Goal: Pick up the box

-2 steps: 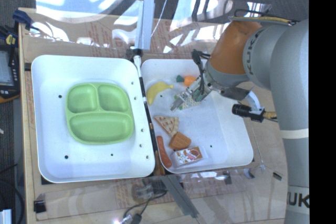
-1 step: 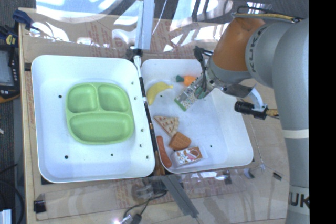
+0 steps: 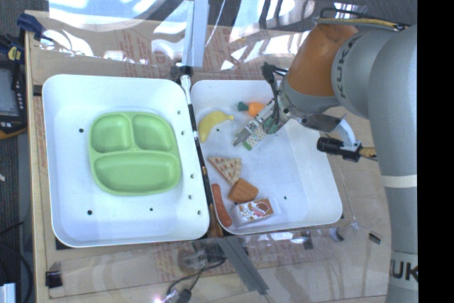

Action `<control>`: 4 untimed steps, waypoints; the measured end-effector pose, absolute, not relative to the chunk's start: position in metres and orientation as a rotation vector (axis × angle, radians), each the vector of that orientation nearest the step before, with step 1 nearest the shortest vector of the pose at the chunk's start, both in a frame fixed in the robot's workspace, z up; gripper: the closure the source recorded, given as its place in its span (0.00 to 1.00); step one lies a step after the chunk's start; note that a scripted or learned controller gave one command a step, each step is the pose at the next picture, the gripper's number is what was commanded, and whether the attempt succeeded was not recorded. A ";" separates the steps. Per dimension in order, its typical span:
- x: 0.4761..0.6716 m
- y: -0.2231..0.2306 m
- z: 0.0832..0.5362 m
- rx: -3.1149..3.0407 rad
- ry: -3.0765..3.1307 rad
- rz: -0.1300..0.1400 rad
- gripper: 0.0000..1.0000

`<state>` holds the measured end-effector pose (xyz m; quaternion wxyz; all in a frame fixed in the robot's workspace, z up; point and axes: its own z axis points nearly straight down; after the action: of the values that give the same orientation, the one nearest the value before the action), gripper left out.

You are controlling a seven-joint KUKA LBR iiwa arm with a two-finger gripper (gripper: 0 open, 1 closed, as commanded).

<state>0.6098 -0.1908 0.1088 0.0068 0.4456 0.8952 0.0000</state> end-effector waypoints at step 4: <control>0.624 -0.207 0.108 1.641 2.666 0.005 1.00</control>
<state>0.6244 -0.2074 0.1077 0.0053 0.5242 0.8516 0.0017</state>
